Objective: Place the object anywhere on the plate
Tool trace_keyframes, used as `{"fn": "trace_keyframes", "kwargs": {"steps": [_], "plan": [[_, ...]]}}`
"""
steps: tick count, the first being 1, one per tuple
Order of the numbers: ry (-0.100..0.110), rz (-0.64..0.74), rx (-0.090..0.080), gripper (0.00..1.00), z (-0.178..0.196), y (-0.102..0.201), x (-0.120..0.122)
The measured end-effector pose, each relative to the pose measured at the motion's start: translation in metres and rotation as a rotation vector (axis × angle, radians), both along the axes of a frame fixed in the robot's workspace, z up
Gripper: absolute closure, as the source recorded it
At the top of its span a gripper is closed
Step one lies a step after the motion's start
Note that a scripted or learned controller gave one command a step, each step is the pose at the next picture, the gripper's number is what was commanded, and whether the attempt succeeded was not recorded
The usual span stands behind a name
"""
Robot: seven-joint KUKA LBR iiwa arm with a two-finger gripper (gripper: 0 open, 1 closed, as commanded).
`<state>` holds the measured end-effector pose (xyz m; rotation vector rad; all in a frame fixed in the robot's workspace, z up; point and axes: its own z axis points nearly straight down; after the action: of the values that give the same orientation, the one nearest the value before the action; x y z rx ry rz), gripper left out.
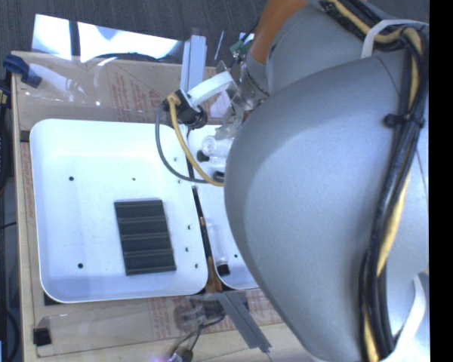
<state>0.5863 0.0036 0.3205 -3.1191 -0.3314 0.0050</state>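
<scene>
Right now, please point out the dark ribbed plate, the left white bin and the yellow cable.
dark ribbed plate (144, 237): camera view, middle of its top.
left white bin (75, 157): camera view, bare floor.
yellow cable (187, 161): camera view, its curved stretch.

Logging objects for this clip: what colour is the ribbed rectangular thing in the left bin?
Dark grey to black block, in the camera view.

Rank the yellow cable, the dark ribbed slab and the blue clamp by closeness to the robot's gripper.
1. yellow cable, looping beside the gripper.
2. dark ribbed slab, in the left bin.
3. blue clamp, bench's top-left corner.
</scene>
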Motion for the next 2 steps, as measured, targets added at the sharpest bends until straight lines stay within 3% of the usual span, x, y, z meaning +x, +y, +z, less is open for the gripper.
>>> {"fn": "trace_keyframes", "kwargs": {"steps": [1,2], "plan": [[0.003,-0.006,0.0,1.0,-0.014,-0.08,0.038],[0.003,0.452,0.002,1.0,-0.08,-0.026,0.015]]}}
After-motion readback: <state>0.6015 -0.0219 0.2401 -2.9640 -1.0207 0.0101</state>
